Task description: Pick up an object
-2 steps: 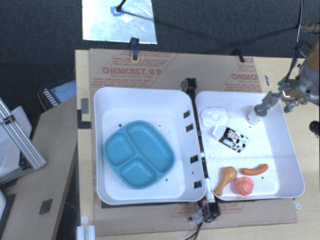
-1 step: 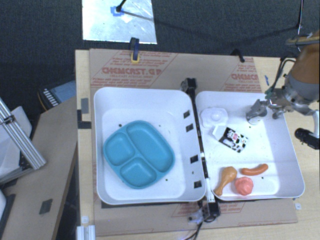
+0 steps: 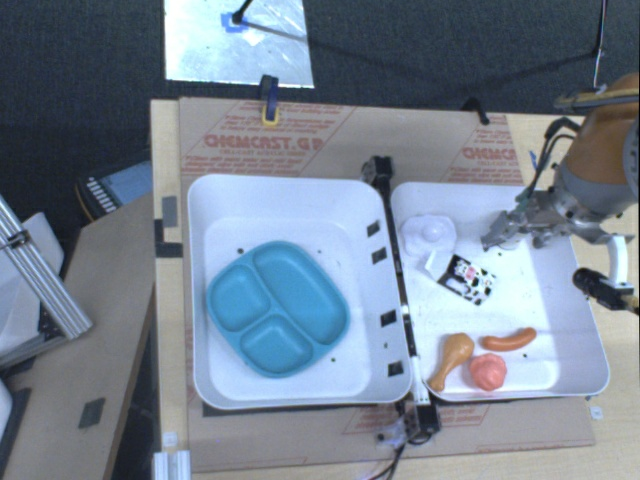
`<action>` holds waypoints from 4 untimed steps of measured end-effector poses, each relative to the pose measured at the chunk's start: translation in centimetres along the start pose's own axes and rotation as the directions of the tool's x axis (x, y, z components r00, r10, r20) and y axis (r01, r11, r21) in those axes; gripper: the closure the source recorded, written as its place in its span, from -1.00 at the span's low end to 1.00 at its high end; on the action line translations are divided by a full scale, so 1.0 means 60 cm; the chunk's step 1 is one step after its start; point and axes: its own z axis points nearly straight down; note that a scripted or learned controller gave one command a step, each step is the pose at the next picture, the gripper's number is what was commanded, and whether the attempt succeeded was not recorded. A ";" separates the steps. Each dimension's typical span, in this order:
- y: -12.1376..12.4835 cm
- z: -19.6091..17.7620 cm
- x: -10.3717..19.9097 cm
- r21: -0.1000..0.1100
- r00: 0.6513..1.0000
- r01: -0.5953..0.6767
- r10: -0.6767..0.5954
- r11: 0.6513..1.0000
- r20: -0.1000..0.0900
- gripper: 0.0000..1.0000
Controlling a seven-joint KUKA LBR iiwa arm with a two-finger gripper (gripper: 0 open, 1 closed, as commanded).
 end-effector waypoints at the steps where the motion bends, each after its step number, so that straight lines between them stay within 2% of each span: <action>1: 0.001 -0.018 0.000 -0.002 1.000 0.002 -0.002 1.000 0.000 1.00; 2: -0.006 -0.113 0.013 -0.002 1.000 0.002 -0.002 1.000 0.000 1.00; 3: 0.006 -0.189 0.016 -0.003 1.000 0.003 -0.003 1.000 0.000 1.00; 4: 0.007 -0.242 0.016 0.001 1.000 0.003 -0.003 1.000 -0.001 1.00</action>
